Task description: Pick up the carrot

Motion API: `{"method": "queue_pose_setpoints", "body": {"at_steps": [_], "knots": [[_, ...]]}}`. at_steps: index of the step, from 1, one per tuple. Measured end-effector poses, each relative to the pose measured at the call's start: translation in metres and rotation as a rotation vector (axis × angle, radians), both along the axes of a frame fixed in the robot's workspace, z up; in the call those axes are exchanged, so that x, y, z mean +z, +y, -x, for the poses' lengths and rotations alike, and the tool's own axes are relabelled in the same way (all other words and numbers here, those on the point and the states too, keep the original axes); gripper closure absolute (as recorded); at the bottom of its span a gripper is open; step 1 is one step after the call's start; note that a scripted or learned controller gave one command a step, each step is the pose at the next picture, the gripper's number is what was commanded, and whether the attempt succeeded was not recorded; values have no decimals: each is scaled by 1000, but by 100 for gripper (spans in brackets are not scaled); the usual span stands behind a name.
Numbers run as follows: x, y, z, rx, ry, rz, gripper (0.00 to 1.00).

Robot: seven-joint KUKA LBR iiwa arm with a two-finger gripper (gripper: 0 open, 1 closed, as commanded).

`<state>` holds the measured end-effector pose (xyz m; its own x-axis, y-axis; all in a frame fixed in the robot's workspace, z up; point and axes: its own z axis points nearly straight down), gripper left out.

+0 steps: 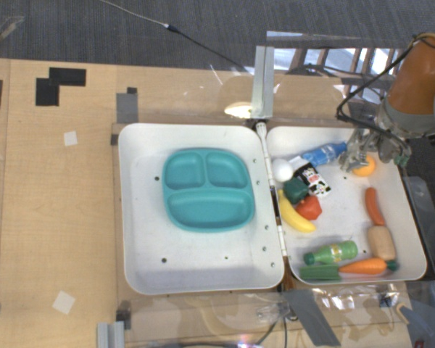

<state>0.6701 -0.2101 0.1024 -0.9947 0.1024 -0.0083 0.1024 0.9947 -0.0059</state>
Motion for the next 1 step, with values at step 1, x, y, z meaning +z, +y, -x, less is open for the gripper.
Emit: {"method": "queue_pose_setpoints", "body": {"at_steps": [1], "knots": [[-6, -2, 8, -3, 34, -6, 0]]}}
